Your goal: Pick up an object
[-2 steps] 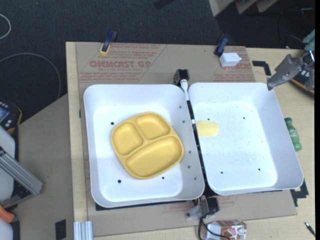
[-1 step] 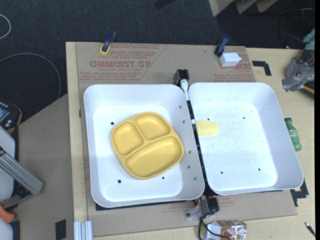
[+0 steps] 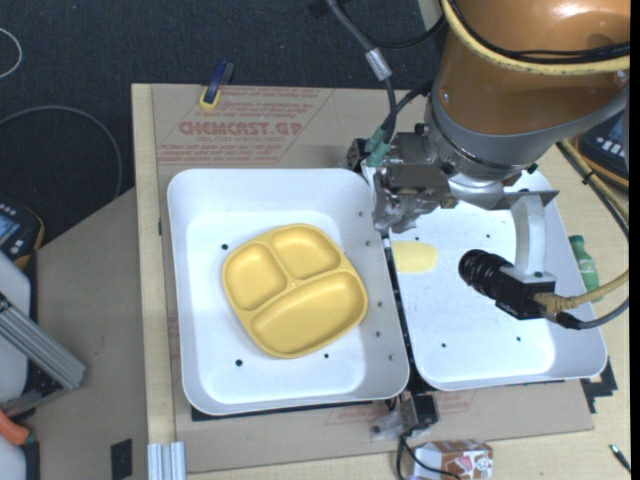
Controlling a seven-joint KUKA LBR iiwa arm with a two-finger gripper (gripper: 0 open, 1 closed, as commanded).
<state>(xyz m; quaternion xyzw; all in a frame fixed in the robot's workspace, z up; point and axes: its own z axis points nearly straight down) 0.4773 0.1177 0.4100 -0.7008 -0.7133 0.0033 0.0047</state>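
The arm (image 3: pixel 540 58), with its broad orange band and grey wrist, looms closest to the lens at the upper right and hides much of what lies under it. Going from the left, the left bin (image 3: pixel 190 268) holds a yellow divided plate (image 3: pixel 293 288), lying flat a little left of the bin's middle, its three compartments facing up and its body turned at a slant to the bin walls. The plate sits apart from every wall. Next comes the rim where the two bins meet, and right above it hangs the gripper (image 3: pixel 398 213), low over the upper left corner of the right bin (image 3: pixel 500 368). Just below the gripper, near the right bin's left wall, lies a small pale yellow flat piece (image 3: pixel 414 257); whether the tool touches it cannot be told. Whether the tool is apart or together cannot be told, since the wrist covers it. Farther right, a black cylinder (image 3: pixel 500 280) on a bracket juts out from the wrist over the right bin's floor.
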